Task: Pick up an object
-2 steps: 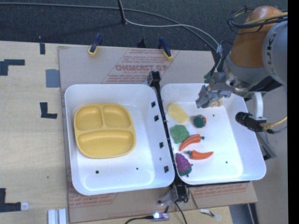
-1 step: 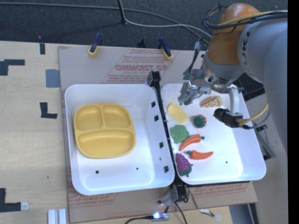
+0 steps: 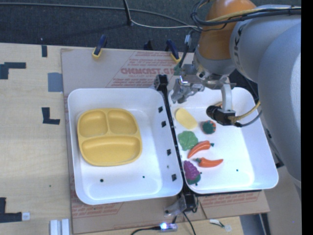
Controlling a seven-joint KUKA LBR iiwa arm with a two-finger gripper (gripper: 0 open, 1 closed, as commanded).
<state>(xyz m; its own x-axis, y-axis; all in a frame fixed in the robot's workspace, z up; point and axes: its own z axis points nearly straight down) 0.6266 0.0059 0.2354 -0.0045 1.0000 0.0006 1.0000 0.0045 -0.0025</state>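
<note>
The gripper [image 3: 180, 93] hangs over the upper left corner of the right bin [image 3: 254, 180], and whether it is apart or together cannot be told from this slant. Nothing is seen held in it. Just below lies a pale yellow toy food piece [image 3: 186, 118], the nearest candidate; beyond it sit a green leafy piece [image 3: 188, 140], a small red and green piece [image 3: 209, 127], two orange peppers [image 3: 205, 155] and a purple piece [image 3: 191, 171]. These look like light, stiff, smooth plastic, likely slippery; taking the yellow piece across its narrow width seems safest. The left bin [image 3: 98, 192] holds a yellow divided plate [image 3: 109, 136].
</note>
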